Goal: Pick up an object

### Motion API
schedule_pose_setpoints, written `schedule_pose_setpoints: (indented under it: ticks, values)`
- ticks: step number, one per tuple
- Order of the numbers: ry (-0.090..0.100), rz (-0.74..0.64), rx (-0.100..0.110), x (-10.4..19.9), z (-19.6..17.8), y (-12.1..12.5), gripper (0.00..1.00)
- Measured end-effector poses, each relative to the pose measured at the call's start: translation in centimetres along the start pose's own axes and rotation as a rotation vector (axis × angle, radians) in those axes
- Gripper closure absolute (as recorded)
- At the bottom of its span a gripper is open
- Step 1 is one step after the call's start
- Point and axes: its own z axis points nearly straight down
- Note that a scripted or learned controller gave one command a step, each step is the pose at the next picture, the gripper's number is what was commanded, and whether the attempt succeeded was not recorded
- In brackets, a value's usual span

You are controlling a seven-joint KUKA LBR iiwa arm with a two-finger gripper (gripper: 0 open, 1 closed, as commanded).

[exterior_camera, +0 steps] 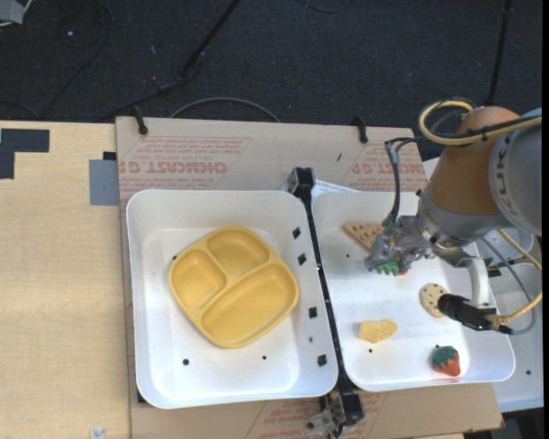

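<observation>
Down at the front of the right bin (pixel 494 373) sits a red strawberry toy (pixel 446 360). Going back to the gripper (pixel 385 262), it hangs low over the far part of that bin, and something small and green (pixel 389 268) seems to be right at its tip. I cannot tell if it is held. A tan waffle-like piece (pixel 359 234) lies just beside the gripper, on its left. A round cookie (pixel 431 298) lies near, toward the front. A yellow chunk (pixel 378 331) lies farther forward. Over in the left bin (pixel 156 245) rests a yellow plate (pixel 233 284) with three parts.
</observation>
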Motion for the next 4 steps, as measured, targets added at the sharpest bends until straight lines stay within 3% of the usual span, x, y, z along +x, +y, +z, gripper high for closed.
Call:
schedule_pose_setpoints:
  ticks: [2,4]
  values:
    - [0.001,-0.008,-0.001,0.5,-9.8,-0.5,1.0]
    - [0.002,-0.011,0.006,11.1,-9.8,0.6,1.0]
